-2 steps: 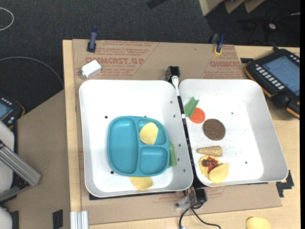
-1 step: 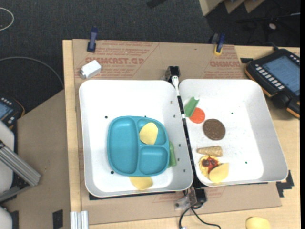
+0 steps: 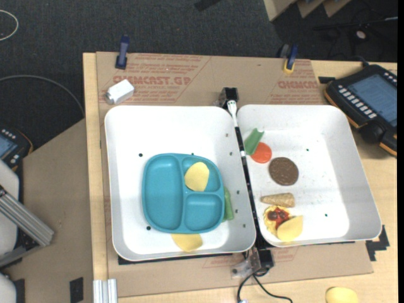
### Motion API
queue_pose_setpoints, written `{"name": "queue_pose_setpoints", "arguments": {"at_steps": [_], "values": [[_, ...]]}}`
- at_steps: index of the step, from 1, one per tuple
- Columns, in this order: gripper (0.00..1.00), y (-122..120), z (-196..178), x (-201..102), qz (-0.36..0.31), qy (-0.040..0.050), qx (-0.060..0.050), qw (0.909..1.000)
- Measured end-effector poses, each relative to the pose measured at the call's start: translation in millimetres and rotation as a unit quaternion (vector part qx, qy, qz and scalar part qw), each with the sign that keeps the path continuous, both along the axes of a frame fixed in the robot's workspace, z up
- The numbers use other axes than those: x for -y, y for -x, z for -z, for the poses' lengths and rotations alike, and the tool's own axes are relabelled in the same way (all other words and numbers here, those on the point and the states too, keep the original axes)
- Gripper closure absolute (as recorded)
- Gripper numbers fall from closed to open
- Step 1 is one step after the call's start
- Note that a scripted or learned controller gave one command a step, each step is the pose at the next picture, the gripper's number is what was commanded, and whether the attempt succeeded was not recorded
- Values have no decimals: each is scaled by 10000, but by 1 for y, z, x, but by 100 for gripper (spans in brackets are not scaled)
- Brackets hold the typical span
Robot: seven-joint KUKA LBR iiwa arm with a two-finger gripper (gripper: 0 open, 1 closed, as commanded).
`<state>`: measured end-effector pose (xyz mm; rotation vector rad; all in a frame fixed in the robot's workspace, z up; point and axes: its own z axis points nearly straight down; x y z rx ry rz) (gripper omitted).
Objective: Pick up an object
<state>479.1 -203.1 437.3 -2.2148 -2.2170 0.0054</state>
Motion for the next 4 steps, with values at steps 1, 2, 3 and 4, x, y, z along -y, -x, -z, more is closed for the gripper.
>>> {"name": "queue_pose_setpoints", "arguments": {"at_steps": [1, 2, 3, 4], "values": [[100, -41, -104, -28, -23, 42, 115, 9999], [100, 2, -31, -18, 19, 7, 8, 10000], [100, 0, 50, -32, 4, 2, 0, 10000], [100, -1, -108, -84, -31, 34, 145, 9999]]}}
